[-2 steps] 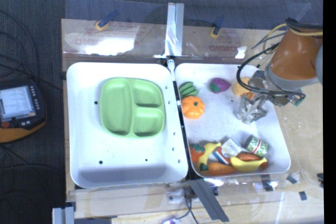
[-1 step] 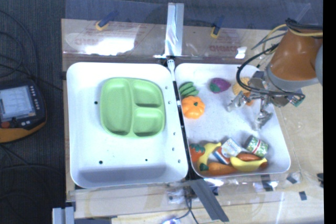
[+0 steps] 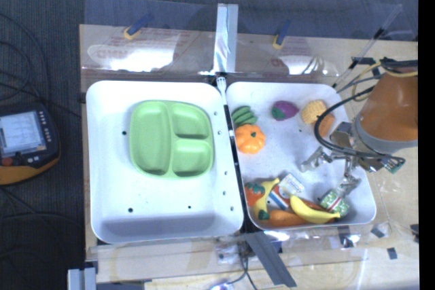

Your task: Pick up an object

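The right bin (image 3: pixel 299 93) holds several toy foods. An orange pumpkin (image 3: pixel 249 139) and a green vegetable (image 3: pixel 242 115) lie near its left wall. At the back sit a purple piece (image 3: pixel 285 109) and a yellow corn cob (image 3: pixel 313 110). Along the front wall are a banana (image 3: pixel 309 209), a carrot (image 3: pixel 284 219) and a small green box (image 3: pixel 333 201). My gripper (image 3: pixel 331 172) hangs over the bin's right half, above bare floor just behind the green box. It is open, fingers (image 3: pixel 312 160) spread wide, with nothing between them.
The left bin (image 3: pixel 109 214) carries a green divided plate (image 3: pixel 171 138). The arm's orange band (image 3: pixel 393 109) and its cables cover the right bin's far right corner. A handheld controller (image 3: pixel 24 139) lies off the bench to the left.
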You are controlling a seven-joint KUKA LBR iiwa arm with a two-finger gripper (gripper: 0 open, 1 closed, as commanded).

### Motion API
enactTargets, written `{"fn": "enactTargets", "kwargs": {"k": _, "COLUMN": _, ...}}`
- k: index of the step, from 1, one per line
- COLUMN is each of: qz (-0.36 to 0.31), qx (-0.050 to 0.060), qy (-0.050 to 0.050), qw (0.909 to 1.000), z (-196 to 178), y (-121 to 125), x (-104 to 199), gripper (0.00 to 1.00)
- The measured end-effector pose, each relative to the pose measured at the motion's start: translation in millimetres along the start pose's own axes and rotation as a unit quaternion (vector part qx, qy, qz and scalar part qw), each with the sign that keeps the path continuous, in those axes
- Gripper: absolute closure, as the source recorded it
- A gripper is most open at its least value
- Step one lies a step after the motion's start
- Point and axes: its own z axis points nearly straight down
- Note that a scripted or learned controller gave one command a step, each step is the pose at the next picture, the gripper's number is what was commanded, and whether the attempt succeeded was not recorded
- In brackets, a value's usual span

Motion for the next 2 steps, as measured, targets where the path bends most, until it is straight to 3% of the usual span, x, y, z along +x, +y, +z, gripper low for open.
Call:
{"fn": "enactTargets", "kwargs": {"k": 1, "qz": -0.043, "qx": 0.004, "qy": -0.001, "qw": 0.9991, "z": -1, "y": 16, "x": 19, "gripper": 0.00}}
{"fn": "enactTargets", "kwargs": {"k": 2, "qz": -0.097, "qx": -0.003, "qy": 0.000, "qw": 0.9953, "z": 3, "y": -43, "x": -52, "gripper": 0.00}}
